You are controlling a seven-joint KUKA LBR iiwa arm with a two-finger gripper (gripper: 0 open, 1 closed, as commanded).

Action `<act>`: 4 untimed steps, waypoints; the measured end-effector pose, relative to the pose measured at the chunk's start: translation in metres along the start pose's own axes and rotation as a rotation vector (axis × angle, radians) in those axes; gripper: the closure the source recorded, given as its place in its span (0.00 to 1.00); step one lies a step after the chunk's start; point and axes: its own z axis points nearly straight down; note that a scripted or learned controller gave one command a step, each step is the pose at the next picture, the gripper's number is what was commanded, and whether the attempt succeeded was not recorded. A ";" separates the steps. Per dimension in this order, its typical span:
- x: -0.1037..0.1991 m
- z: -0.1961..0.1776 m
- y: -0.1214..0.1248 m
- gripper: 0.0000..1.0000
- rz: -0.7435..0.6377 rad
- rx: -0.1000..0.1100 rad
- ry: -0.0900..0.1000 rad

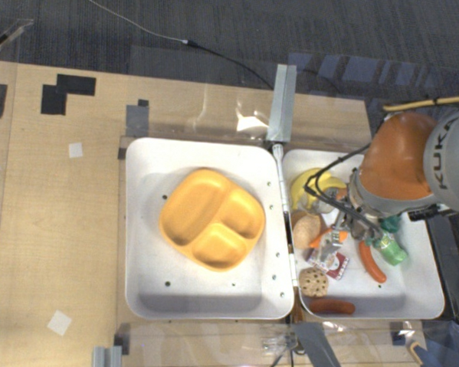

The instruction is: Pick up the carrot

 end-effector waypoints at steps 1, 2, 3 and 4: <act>-0.011 0.002 0.000 0.00 0.083 -0.003 0.009; -0.016 -0.011 -0.001 1.00 0.080 -0.002 -0.004; -0.017 -0.052 -0.009 1.00 0.183 -0.004 0.019; -0.017 -0.051 -0.008 0.00 0.183 -0.004 0.022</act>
